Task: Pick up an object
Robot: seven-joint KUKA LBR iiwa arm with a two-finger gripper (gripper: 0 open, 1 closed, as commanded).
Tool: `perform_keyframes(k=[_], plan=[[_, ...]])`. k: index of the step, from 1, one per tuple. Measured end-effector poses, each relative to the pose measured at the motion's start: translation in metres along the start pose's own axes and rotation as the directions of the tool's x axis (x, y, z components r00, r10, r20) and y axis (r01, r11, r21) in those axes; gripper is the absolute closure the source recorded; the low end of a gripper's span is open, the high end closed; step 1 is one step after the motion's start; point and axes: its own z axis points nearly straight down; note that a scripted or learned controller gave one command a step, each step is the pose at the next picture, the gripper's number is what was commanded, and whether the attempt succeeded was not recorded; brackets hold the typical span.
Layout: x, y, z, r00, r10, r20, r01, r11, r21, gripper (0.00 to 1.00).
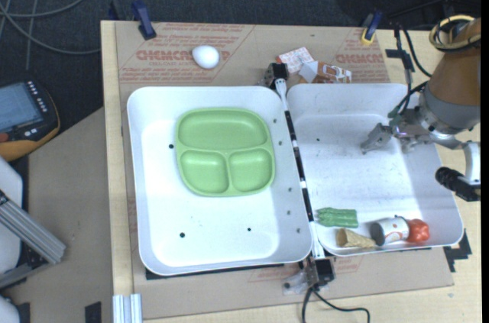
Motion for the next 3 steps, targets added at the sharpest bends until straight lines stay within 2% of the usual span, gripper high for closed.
perform_keyframes(k=[1, 2, 3], plan=[[-0.032, 0.011, -0.044, 1.0, 0.0, 0.003, 0.0, 1.0, -0.006, 0.0], [-0.01, 0.024, 0.032, 1.0, -0.001, -0.001, 0.001, 1.0, 0.0, 0.0], [-0.032, 0.011, -0.013, 1.0, -0.001, 0.003, 0.001, 1.0, -0.005, 0.0]])
